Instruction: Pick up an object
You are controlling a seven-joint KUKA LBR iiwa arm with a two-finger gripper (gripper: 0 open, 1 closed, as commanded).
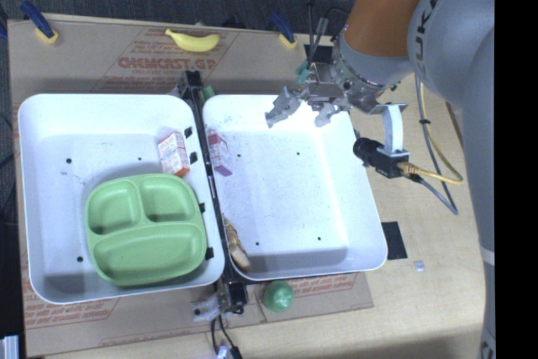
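Gripper (301, 108) at right bin (361, 206) far edge, fingers spread, nothing between; nearest object, red-white packet (218, 152), by bin's left wall, long axis near-to-far

Red print on the cardboard sheet (126, 63) behind the left bin (50, 109) reads roughly "CHEMCAST GP"; red lettering on the cardboard's front edge is too small to read.
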